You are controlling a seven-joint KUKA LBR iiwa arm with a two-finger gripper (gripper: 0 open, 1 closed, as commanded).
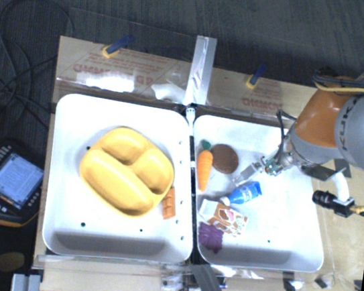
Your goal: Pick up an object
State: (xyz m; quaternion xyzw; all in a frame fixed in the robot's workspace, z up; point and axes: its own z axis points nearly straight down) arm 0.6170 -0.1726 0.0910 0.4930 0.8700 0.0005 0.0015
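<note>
Your claw (251, 174) hovers low in the right white bin (288, 249), just above the blue plastic bottle (244, 193) (grip state unreadable); nothing lifted yet.

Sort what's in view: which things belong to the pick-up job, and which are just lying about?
Job:
gripper
blue bottle
carrot
brown disc
packet
purple item
yellow loaf
orange piece
bins

Lying about:
clamps
handheld units
cables
</note>
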